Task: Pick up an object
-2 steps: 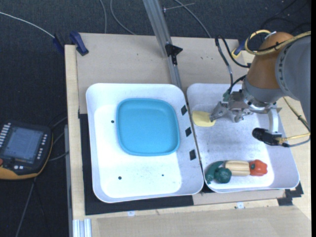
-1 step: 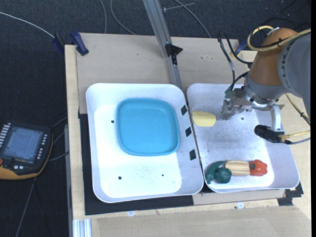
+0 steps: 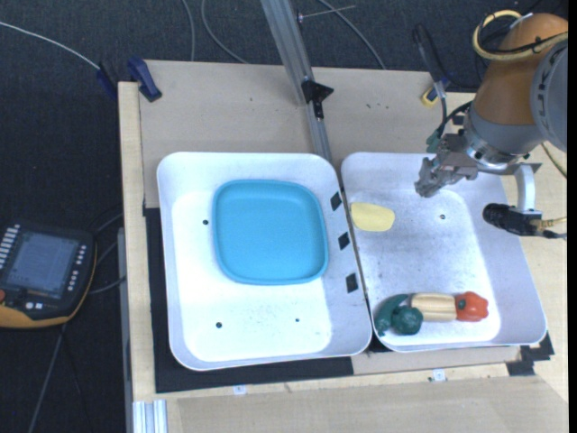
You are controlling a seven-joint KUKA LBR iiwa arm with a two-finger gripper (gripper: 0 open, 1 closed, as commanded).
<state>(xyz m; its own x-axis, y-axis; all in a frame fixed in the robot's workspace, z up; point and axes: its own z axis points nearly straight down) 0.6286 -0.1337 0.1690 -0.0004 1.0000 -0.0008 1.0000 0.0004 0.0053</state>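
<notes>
Inside the left bin (image 3: 180, 242) lies a blue plate (image 3: 270, 231); the hand (image 3: 433, 180), grip unclear, hovers over the right bin (image 3: 505, 269).

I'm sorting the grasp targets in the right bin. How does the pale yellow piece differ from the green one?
The pale yellow piece lies alone by the right bin's left wall, while the green piece sits at the near edge, touching a tan piece. The yellow piece looks flat and oval; the green piece looks rounder and lumpier. The yellow piece lies nearer the gripper than the green piece. Both are small and lie loose in the same bin.
</notes>
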